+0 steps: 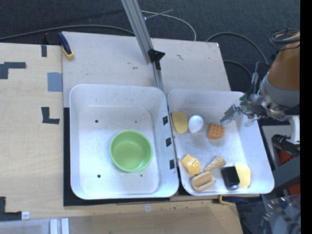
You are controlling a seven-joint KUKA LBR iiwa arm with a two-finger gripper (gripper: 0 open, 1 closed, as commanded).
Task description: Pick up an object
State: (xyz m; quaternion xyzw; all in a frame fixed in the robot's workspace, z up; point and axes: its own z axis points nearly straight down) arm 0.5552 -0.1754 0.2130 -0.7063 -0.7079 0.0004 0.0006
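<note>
End effector (229, 115): over right bin (256, 145), just above waffle piece (216, 131); grip state cannot tell, nothing visibly held. Risk: egg (195, 124) and yellow piece (180, 122) close by; off-centre descent nudges waffle aside.

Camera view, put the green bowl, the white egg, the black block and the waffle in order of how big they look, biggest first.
1. green bowl, by far the largest.
2. black block.
3. waffle and white egg look about alike, so I won't rank those two; both are only slightly smaller than the block.
</note>
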